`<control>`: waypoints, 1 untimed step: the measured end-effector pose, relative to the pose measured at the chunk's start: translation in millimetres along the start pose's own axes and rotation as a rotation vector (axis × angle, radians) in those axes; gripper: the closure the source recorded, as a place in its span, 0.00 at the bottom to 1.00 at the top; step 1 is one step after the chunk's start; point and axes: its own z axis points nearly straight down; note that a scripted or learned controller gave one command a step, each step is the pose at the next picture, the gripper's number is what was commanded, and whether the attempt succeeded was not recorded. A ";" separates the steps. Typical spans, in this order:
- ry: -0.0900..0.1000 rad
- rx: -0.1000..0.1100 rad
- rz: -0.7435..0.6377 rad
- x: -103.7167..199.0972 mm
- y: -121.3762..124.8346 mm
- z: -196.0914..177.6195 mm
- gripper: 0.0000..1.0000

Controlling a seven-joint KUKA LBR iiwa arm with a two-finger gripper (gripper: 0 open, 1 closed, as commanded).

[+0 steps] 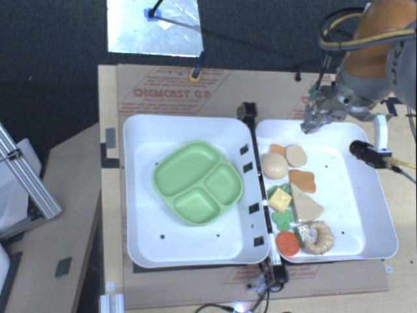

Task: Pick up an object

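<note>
The right bin (365, 201) holds a cluster of toy foods along its left side: a pale round bun (274, 167), a tan disc (296, 155), an orange piece (303, 180), a yellow cube (280, 199), a beige wedge (306, 207), a green leafy piece (283, 219), a red tomato (287, 243) and a braided pretzel-like ring (316, 237). My gripper (313, 119) hangs over the far edge of the right bin, above and behind the foods, with nothing seen in it. Its fingers are too small and dark to read.
The left bin (140, 175) carries a green three-section plate (197, 182). A black divider rail (255, 175) runs between the bins. A shiny sheet (155, 18) lies beyond the bench. A metal frame (26, 181) stands at the left.
</note>
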 end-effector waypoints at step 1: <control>0.000 0.000 0.000 43.3 17.8 -2.6 1.00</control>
